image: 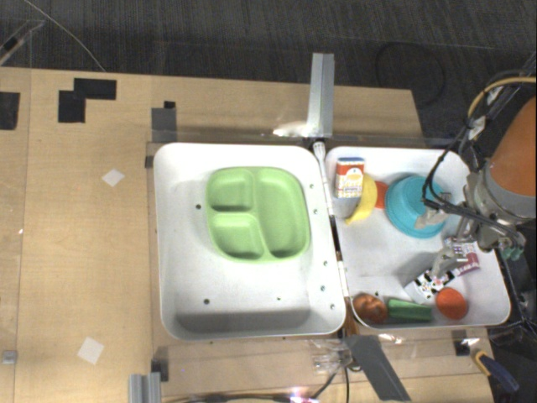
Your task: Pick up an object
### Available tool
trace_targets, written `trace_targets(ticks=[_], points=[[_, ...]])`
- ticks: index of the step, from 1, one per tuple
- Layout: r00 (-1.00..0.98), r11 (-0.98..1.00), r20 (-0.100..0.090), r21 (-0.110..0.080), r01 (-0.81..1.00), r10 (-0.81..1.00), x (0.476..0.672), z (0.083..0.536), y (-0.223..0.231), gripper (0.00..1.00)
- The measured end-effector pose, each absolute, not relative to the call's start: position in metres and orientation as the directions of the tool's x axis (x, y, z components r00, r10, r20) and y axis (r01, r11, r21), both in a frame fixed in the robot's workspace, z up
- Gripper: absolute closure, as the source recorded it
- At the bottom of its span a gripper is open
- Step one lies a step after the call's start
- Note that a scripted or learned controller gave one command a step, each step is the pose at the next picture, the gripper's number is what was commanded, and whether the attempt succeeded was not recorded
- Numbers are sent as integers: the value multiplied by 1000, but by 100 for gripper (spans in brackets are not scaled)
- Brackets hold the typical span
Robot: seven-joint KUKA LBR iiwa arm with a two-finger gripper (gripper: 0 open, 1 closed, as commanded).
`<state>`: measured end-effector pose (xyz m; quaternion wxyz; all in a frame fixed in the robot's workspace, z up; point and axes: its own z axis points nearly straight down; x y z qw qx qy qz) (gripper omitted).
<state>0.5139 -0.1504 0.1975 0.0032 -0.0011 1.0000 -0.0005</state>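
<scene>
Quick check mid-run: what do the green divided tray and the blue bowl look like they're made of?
Green tray: likely molded plastic, matte, with soft rounded compartment edges and uniform colour. Blue bowl: probably plastic too, smooth with a slight sheen on its rim; the arm covers part of it, so that's less certain.

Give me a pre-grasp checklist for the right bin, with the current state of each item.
1. End effector over the right white bin: ok.
2. End effector open or shut: cannot tell.
3. Nothing visibly held: ok.
4. Target beneath: small white printed item and orange ball crowd it: not ok.
5. Blue plastic bowl partly hidden by the grey arm: not ok.
6. Green divided plate sits apart in the left white bin: ok.
</scene>
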Motion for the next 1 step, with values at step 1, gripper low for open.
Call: trace_targets(ticks=[1], points=[[-994, 994, -11, -1, 111, 111, 526, 110, -158, 0]])
